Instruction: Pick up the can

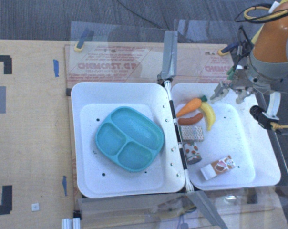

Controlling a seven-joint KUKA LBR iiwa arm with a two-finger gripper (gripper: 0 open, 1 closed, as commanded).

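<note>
Two white bins sit side by side on the bench. The right bin (244, 142) holds the food toys, and all places here are told from that bin.

The can (192, 153) lies just inside the right bin's left wall, a bit below the middle. It is small, with a white and brown label, and it looks tipped over. Right above it, close or touching, sits a small speckled box (192, 133). Above that box lies a brown sausage (190, 119), then an orange carrot (189, 107) with a green top. A yellow banana (209, 114) curves just beside the carrot and sausage. Near the bin's bottom edge lies a little white and red carton (217, 168), apart from the can.

The gripper (230, 92) hangs over the bin's top edge, near its right corner, well apart from the can. Its two fingers are spread apart and nothing is between them.

The left bin (82, 128) holds a blue plate (129, 138) with three parts.
</note>
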